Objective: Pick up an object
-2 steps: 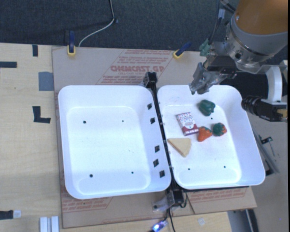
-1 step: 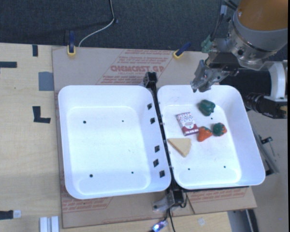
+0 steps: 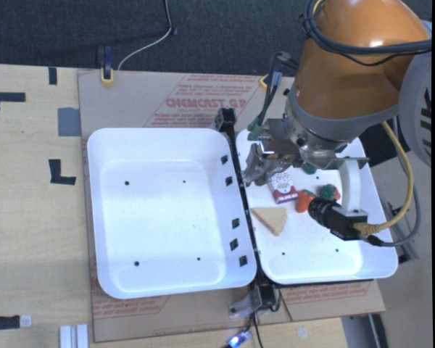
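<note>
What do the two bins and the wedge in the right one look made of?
Left bin and right bin: likely moulded plastic, white, smooth with soft sheen and rounded rims. Tan wedge: matte, sandwich-shaped, possibly foam or plastic toy food; unclear.

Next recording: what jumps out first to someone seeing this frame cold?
The big orange-banded grey robot arm dominates the upper right, with its gripper low over the right shallow white bin. Below it in that bin lie a pale yellow cheese-like wedge, a small red and white box and an orange carrot-shaped toy with a green top. The left shallow white bin shows bare white.
</note>
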